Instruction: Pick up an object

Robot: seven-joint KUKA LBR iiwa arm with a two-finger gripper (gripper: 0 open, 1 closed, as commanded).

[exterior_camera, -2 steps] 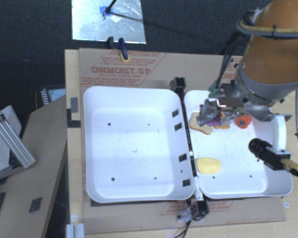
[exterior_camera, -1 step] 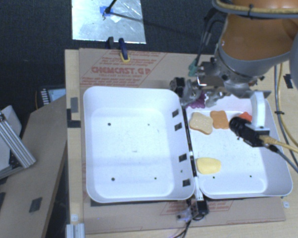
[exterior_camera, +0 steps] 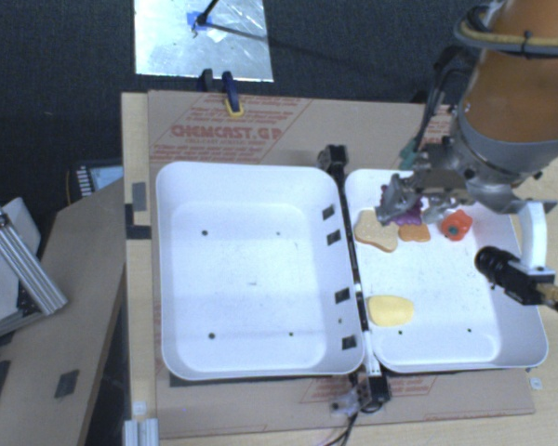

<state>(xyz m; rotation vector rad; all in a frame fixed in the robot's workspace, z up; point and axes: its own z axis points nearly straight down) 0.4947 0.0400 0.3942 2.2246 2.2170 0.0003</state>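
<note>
You see two shallow white bins of smooth, glossy plastic with rounded corners, side by side on a brown cardboard sheet [exterior_camera: 232,128] printed in red letters. The left bin [exterior_camera: 181,342] has a few small dark specks on its floor. The right bin [exterior_camera: 446,342] holds the objects.

The arm [exterior_camera: 521,72] enters from the right, its orange band a broad rounded dome above a grey wrist. The gripper [exterior_camera: 402,207] sits low over the far part of the right bin, a grey metal assembly of blocky parts. You cannot tell whether its fingers are spread or closed; they are lost in the clutter of metal and the things beneath.

Just under the gripper lies a purple piece [exterior_camera: 411,217], partly hidden, shape unclear. Touching it on the near side is a small orange-tan piece [exterior_camera: 415,234]. To the left of that lies a flat tan piece [exterior_camera: 376,231] with an irregular, lobed outline, matte like a biscuit. To the right, a small red-orange item [exterior_camera: 456,226], rounded, with a green tip. Well apart, near the bins' shared edge, rests a smooth yellow oval [exterior_camera: 390,310].
</note>
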